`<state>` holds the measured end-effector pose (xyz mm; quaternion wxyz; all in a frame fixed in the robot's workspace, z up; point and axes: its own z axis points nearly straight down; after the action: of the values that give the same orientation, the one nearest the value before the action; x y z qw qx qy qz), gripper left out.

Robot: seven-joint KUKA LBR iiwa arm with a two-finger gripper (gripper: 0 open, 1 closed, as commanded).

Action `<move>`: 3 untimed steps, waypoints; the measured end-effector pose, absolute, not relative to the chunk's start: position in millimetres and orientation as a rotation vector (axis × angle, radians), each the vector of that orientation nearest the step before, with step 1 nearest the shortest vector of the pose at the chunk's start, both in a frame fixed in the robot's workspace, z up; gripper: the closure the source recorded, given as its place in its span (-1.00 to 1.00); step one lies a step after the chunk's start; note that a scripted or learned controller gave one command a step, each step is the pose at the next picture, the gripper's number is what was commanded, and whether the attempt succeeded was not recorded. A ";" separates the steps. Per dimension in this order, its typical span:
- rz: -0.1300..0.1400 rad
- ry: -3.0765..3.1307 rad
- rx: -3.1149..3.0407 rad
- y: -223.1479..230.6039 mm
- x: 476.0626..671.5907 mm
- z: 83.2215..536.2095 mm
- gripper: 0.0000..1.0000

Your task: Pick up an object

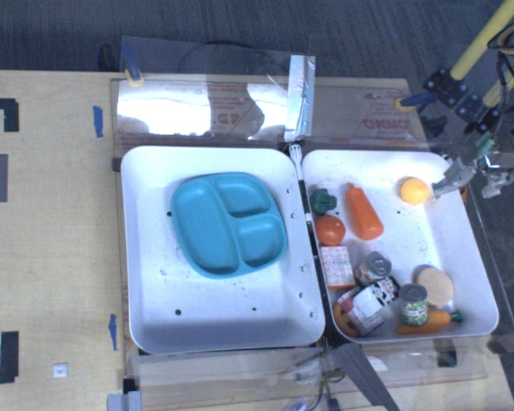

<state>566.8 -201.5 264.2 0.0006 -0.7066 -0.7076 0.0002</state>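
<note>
The right white bin [463, 229] holds several small items. A yellow ball [414, 190] lies near its far right side, with an orange bottle-shaped piece [363, 212], a green toy [324, 200] and a red tomato [330, 229] to its left. Toward the front lie a printed card [337, 265], a tin can [375, 269], a tan round bun [434, 284], a green-lidded jar [413, 305] and a carrot [433, 319]. My gripper [463, 176] hangs at the bin's far right rim, just right of the yellow ball, and nothing is visibly held.
The left white bin [146, 255] carries a blue divided plate [230, 223]. A clear plastic sheet and a metal bracket [300, 97] stand behind the bins. Cables and a yellow pole [488, 28] crowd the upper right. The wooden bench [43, 229] stretches left.
</note>
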 end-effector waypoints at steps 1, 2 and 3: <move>0.008 -2.108 -2.319 -210.9 607.2 187.1 -1.00; -0.007 -2.207 -2.249 -213.3 607.1 266.6 -1.00; -0.007 -2.107 -2.335 -196.3 625.4 97.7 -1.00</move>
<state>625.4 -196.3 97.7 -0.0018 -0.7425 -0.6698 -0.0023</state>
